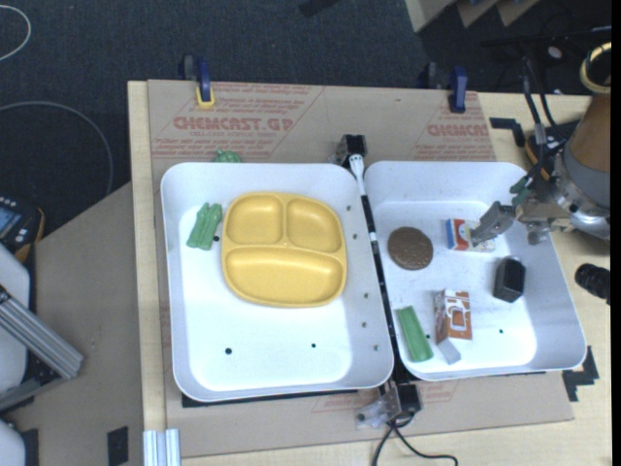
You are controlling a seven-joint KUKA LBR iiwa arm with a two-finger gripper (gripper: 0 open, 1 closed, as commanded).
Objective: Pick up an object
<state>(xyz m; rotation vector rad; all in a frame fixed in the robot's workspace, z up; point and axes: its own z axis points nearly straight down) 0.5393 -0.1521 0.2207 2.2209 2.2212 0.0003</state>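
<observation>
- We see the gripper [482,229] hovering over the right bin [553,289], beside a small red-and-blue packet [456,234].
- Whether its fingers are open, we cannot tell.

Two shallow white bins are sitting side by side, left bin [175,260] and right bin [555,289], rims touching. Both are resting on a brown board [243,115] showing red CHEMCAST print. A blue and yellow clamp [202,81] and a blue clamp [458,91] are gripping the board's far edge. A black clip [351,149] is sitting at the far end of the seam between the bins. Dark carpet [87,27] is showing beyond, with a thin white cable [92,115] looping across it. An aluminium rail [39,343] is lying at lower left.
</observation>
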